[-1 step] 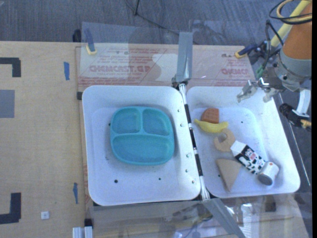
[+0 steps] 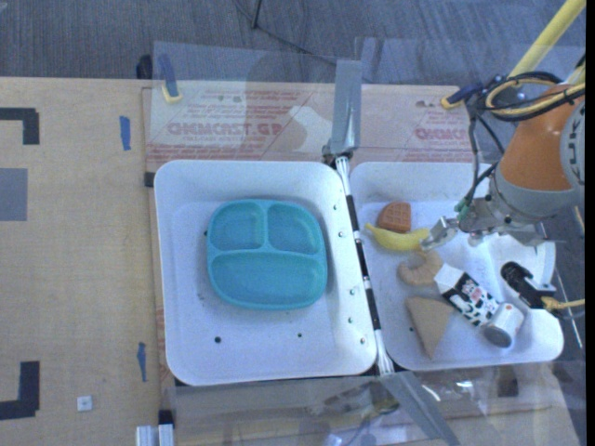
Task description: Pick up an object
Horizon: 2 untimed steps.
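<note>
Gripper (image 2: pixel 442 233): low over the right bin (image 2: pixel 550 344), its tip at the right end of the banana (image 2: pixel 398 240). From this slanted overhead angle it cannot be told how far it is open or whether it grips anything.
Arm (image 2: pixel 537 156): grey with an orange band, reaching in from the right above the far right part of the right bin.
Banana: yellow and gently curved, lying flat in the far left part of the right bin. Its right tip is touching or just beside the gripper; which of the two cannot be told.
Reddish-brown piece (image 2: pixel 394 216): rounded, just behind the banana and close against it.
Tan lump (image 2: pixel 420 269): just in front of the banana, near the middle of the right bin and below the gripper in the picture.
Patterned cup (image 2: pixel 476 302): white with black patches, lying on its side to the right of the tan lump, its open end towards the near right corner.
Tan wedge (image 2: pixel 429 325): triangular and flat on the bin floor, near the front wall, just left of the patterned cup.
Left bin (image 2: pixel 177 277): white and shallow, set side by side with the right bin.
Teal plate (image 2: pixel 268 282): divided into three compartments, sitting in the middle of the left bin, well apart from the gripper.
Bench (image 2: pixel 74 277): pale wood, marked with bits of blue tape and black corner marks.
</note>
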Each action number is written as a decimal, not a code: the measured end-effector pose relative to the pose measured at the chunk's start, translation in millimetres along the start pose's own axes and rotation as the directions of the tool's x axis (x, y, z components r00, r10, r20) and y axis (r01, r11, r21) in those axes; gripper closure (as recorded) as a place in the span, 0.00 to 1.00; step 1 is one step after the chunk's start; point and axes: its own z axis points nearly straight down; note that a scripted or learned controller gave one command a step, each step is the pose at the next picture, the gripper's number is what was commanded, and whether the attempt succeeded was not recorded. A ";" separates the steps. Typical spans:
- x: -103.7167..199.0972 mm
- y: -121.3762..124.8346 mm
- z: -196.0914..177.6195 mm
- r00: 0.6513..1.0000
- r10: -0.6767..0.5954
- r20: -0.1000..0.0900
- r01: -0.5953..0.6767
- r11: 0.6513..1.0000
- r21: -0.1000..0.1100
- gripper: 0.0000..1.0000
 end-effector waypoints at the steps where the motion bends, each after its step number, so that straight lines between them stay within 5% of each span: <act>1: -16.8 -66.8 14.6 1.000 0.028 0.002 -0.028 1.000 -0.006 0.00; 2: 43.9 -22.5 14.0 1.000 -0.015 0.004 0.015 1.000 -0.011 0.00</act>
